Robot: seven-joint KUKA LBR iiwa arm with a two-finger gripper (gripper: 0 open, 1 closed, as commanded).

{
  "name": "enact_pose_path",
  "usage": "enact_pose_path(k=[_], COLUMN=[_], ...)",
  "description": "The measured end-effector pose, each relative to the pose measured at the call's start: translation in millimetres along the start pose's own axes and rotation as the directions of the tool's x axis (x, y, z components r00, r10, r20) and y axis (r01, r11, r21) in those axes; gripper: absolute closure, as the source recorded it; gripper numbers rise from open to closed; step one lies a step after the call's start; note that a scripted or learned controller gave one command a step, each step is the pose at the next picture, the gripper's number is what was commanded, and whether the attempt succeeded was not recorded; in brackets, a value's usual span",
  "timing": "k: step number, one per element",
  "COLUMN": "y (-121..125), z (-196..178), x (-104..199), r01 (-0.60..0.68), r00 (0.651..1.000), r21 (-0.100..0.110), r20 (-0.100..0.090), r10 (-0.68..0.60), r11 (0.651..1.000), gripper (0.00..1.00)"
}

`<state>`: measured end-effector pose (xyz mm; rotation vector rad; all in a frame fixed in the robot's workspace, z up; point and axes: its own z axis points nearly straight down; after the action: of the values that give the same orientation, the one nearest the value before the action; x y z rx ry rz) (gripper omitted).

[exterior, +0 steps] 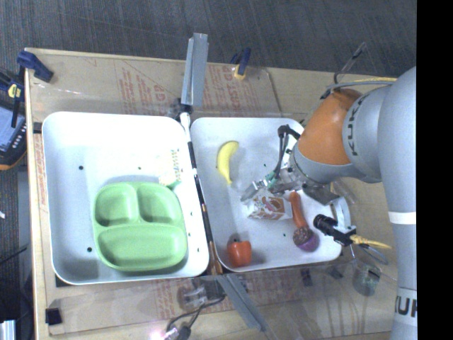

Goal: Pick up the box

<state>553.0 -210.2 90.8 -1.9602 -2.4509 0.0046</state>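
since the hand, its state hard to tell, hovers at the box in the right bin, it could nudge the carrot touching the box

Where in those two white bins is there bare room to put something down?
Left bin: bare floor above and left of the green tray. Right bin: a bare strip below the banana, left of the box. Crowded around the gripper, carrot and red pepper.
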Motion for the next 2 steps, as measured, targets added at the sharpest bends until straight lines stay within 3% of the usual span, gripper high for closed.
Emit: enact_pose_path(k=[1, 2], y=[3.5, -49.8], z=[-69.9, -129.8], x=[-1.5, 11.2], r01=[-0.087, -0.006], r00=[0.996, 1.000], r21=[-0.002, -0.003], r20=[0.001, -0.001], r10=[0.087, 0.006], r11=[0.996, 1.000], gripper=[0.00, 0.00])
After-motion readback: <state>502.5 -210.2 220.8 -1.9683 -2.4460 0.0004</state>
